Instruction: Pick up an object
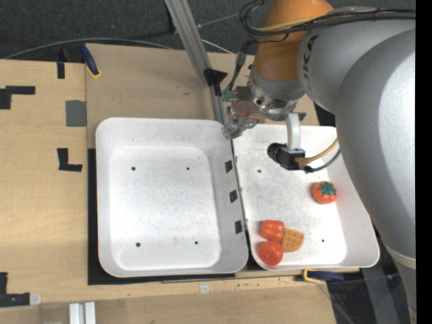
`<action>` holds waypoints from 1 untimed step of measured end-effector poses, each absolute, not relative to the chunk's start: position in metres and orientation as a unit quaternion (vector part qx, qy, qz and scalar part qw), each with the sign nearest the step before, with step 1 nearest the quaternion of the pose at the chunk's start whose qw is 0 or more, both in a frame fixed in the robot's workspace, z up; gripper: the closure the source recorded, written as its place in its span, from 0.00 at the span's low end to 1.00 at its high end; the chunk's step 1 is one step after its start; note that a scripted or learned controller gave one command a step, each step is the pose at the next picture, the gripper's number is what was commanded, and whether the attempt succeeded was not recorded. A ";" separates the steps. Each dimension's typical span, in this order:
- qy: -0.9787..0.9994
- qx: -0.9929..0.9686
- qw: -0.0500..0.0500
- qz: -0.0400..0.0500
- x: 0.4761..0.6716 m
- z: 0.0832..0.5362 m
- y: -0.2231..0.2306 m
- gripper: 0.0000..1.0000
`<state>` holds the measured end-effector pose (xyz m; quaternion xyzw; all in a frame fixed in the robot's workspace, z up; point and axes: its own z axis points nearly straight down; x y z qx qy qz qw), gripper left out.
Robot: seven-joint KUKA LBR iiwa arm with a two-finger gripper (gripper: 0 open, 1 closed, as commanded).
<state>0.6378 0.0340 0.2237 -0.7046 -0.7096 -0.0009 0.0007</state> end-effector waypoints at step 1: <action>-0.710 -0.704 0.001 -0.001 0.644 0.226 0.098 1.00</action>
